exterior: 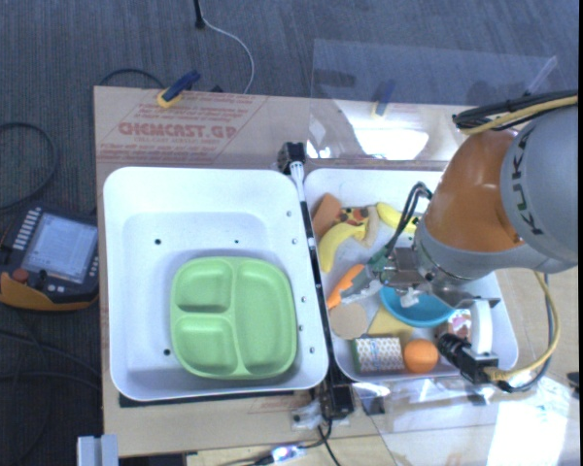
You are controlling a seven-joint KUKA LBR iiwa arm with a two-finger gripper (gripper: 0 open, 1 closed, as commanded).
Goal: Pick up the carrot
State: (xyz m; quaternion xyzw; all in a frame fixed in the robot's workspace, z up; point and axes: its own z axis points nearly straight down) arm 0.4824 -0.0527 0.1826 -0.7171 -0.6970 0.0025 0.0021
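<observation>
camera view has the gripper [372,278] down in the right bin [505,343], just beside the carrot [346,284]. finger state? cannot tell from here.

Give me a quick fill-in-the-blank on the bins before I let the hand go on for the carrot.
1. The green divided plate lies in the ____ bin.
2. The carrot lies in the ____ bin.
3. The plate has ____ compartments.
4. The hand hovers over the bin that holds the orange ____ near its front edge.

Missing words: left; right; three; ball
</observation>
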